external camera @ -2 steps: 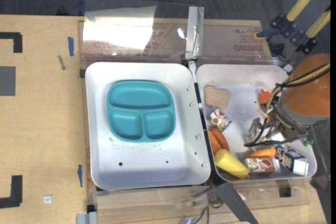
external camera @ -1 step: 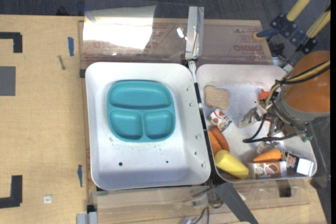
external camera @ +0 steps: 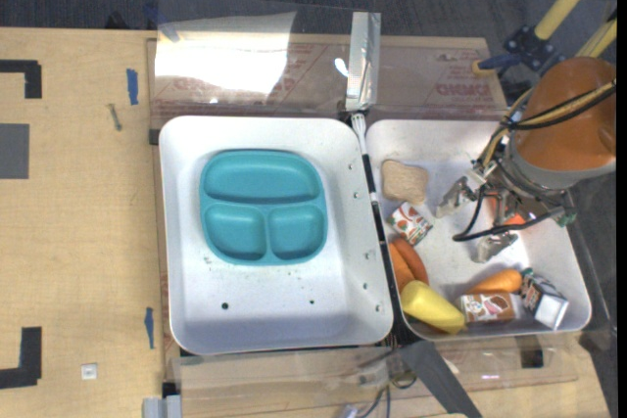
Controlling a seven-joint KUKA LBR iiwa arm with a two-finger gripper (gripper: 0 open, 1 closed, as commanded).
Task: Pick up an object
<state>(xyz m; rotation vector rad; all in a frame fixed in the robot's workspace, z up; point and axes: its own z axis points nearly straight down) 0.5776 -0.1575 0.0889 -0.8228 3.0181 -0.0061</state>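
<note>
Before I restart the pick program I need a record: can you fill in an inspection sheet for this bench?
Surface: two white bins side by side, left bin, right bin, on a wooden bench.
Job's things: right bin holds a yellow banana, carrots, a bread slice and small packets.
Clutter: teal divided tray in left bin.
Grippers: gripper low over right bin.
Cables: black cable looping by the gripper.
Surroundings: clear plastic sheet behind the bins.
</note>
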